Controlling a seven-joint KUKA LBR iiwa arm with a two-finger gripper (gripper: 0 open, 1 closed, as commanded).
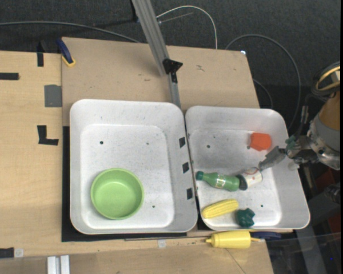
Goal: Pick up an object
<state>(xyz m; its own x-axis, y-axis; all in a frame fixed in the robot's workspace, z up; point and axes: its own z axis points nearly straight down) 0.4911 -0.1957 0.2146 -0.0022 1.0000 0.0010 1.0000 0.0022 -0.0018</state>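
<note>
Right now my gripper (pixel 272 157) hangs mid-right over the right bin (pixel 286 213), near the orange block (pixel 260 141); grip state unreadable.

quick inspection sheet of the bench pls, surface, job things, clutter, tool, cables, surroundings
surface: wooden bench bearing left bin and right bin side by side
job's things: right bin holds orange block, green bottle, corn cob, dark green piece; left bin holds green bowl
clutter: yellow bottle on the bench by the right bin's front rim
grippers: tool over the right bin, beside the orange block, holding nothing visible
cables: white cable behind the bench
surroundings: grey pole; black tape marks
</note>
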